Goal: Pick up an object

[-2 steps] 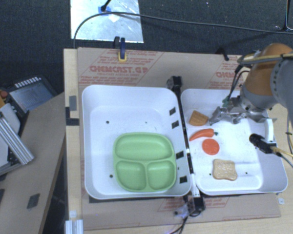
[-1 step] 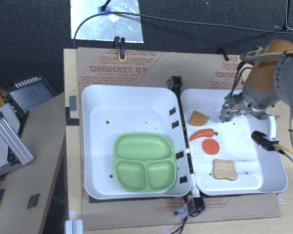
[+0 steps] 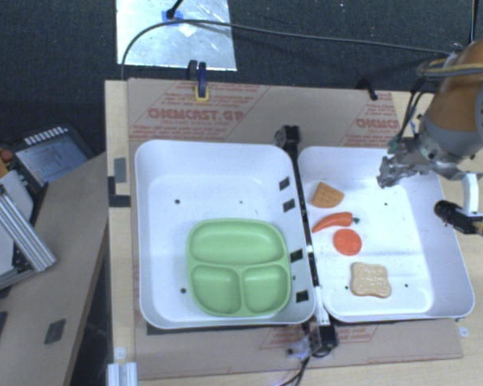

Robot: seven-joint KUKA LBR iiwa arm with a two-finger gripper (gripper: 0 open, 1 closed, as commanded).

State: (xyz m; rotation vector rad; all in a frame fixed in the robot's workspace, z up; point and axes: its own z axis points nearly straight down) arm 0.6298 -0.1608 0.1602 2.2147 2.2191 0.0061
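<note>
Right bin (image 3: 443, 240): red pepper (image 3: 332, 221), long axis left-right, slightly tilted.

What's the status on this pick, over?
Gripper above right bin's far side, nothing seen held. Toast, tomato slice, pepper, cracker all lying untouched. Path clear.

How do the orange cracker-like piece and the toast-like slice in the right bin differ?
The orange piece is darker, orange and wedge-shaped; the toast slice is pale tan and squarer. The orange piece lies toward the bin's far end, nearer the end effector; the toast slice lies toward the near end. Both lie flat in the right bin.
</note>
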